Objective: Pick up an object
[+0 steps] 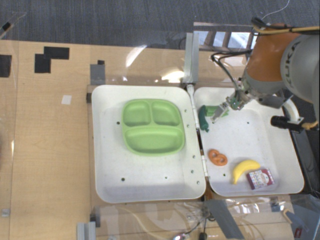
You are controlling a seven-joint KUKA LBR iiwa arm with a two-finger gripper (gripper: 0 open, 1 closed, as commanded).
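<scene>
Nearest the camera, along the front edge of the right bin [298,181], a small maroon packet [260,178] lies flat, and a yellow banana [244,169] curves just beside it on its left, the two touching or nearly so. A little further back and to the left sits an orange pretzel-shaped piece [217,157], close to the divider between the two bins and apart from the banana.

In the left bin [107,184], a light green divided plate [152,126] lies flat near the middle, with two small compartments on its far side and one long compartment on its near side.

Further back in the right bin, a dark green object [204,118] rests against the left wall, next to the divider. The gripper [220,112] is low over the bin's far left part, its tip just at the right of that green object, with a lighter green patch showing right by the tip. Whether the fingers are apart or closed, and whether anything sits between them, cannot be told from this angle.

Behind it, the grey arm with its orange band [265,59] reaches in from the right above the far rim, with a black cable looping beside the wrist, over the pale wooden surface [45,134]
</scene>
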